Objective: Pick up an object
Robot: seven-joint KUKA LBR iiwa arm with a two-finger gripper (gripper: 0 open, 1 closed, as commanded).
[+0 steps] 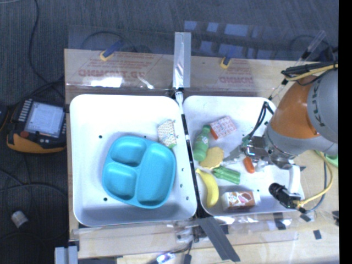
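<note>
We see two white bins side by side on the bench (82, 59). The left bin (88, 125) holds a blue tray (140, 172) with three parts. A small speckled packet (166, 132) lies at the tray's upper right corner, close to the wall between the bins.

The right bin (220, 104) holds the small things. Near its top is a pink and white box (223, 126). To the left of the box is a green bottle (202, 143). Just below that sits a yellow lump (212, 157). A green stick-shaped thing (226, 174) lies below the lump. A banana (209, 187) curves along the lower left of this bin. A red and brown carton (240, 199) lies near the bottom edge.

The grey and orange arm (300, 120) comes in from the right side of the frame. Its claw (247, 154) is low over the middle of the right bin. A small orange thing (249, 164) sits right by the claw. We cannot tell if the claw is wide or narrow.

At the far left of the frame, off the bench, a screen device (38, 124) lies on the dark floor.
</note>
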